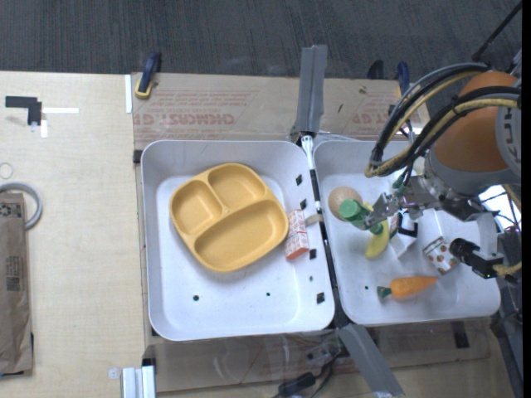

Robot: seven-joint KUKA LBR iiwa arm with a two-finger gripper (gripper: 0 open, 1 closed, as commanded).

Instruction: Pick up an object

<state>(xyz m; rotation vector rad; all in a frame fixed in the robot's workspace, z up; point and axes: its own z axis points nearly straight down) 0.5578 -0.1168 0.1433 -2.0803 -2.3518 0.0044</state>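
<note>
The gripper (390,212) is low in the right bin (357,301), toward its 12 o'clock side. Its fingertips are lost among dark hardware; the opening cannot be judged, and nothing is visibly gripped. A green object (355,212) lies just at its 9 o'clock, and a yellow banana-like piece (377,243) at its 6 o'clock. An orange carrot (408,287) sits toward the bin's 5 o'clock. The left bin (166,297) holds a yellow divided plate (229,215) centrally, and a small red-and-white packet (297,234) at the plate's 3 o'clock.
</note>
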